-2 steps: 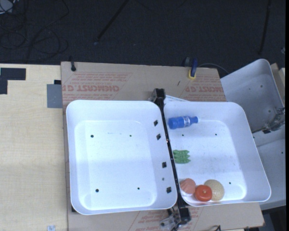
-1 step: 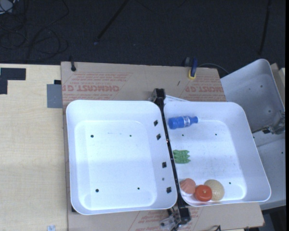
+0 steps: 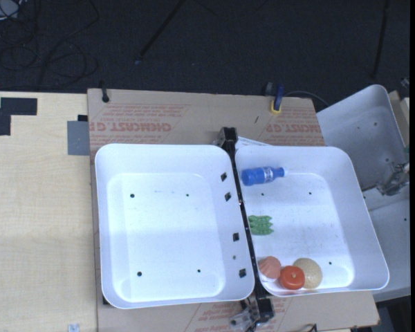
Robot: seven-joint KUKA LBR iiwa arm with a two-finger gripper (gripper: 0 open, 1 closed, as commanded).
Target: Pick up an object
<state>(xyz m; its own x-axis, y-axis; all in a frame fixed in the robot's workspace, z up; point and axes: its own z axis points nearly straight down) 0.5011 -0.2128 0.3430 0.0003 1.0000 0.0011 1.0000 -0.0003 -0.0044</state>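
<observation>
A pale wooden bench (image 3: 34,220) is carrying a brown printed cardboard sheet (image 3: 194,120), and two white bins are sitting on it side by side, their inner rims touching along a black divider. The left bin (image 3: 166,234) is showing its bare floor with small dark holes. The right bin (image 3: 318,213) is holding all the candidate objects, each lying near its left wall or near corner. A grey metal plate (image 3: 360,123) is standing tilted just beyond the right bin's far right corner. The bottle (image 3: 263,176), blue with a white cap pointing right, is lying on its side at the far left of the right bin. A tan ball (image 3: 310,271) is resting at the near rim, touching a red disc (image 3: 292,278); the disc is glossy, round and sitting between the ball and a pink piece (image 3: 268,265), which is pale and rounded. A green piece (image 3: 260,225), ridged and flat, is lying apart from these, midway along the left wall. How far the gripper is opening, and whether it is holding anything, cannot be told.
</observation>
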